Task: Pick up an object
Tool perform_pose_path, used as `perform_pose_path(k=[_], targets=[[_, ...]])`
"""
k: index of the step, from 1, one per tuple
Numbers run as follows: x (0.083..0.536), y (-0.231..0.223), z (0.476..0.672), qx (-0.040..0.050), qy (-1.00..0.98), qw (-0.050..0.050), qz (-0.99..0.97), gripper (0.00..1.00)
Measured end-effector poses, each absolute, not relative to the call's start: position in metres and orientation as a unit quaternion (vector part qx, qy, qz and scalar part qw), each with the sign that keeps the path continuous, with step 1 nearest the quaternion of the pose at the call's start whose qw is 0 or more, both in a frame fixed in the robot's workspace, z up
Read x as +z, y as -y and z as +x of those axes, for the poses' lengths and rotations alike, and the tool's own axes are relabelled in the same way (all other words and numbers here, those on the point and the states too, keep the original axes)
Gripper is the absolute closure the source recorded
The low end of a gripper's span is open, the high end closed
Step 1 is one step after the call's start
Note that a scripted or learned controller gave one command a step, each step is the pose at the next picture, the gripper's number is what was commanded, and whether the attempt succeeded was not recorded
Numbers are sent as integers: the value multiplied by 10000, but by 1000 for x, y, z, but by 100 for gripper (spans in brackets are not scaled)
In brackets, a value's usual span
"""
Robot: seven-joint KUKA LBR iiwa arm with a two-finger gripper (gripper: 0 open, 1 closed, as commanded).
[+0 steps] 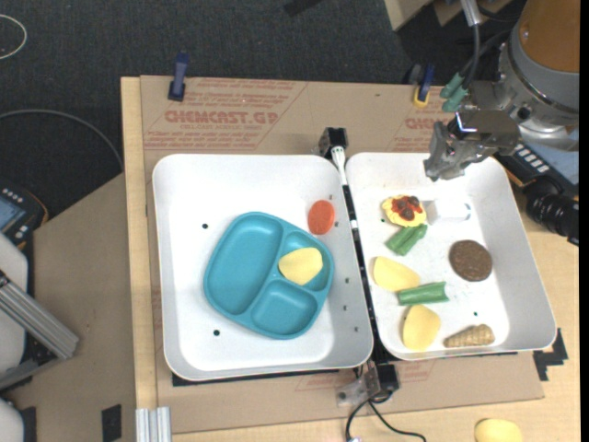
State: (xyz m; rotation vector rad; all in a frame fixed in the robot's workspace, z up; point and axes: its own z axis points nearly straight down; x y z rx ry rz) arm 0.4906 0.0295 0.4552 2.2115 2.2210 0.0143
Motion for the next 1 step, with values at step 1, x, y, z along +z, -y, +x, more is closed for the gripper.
perform_pose_path(k=[1], targets=[[314, -12, 477, -62, -7058, -53, 7084, 100]])
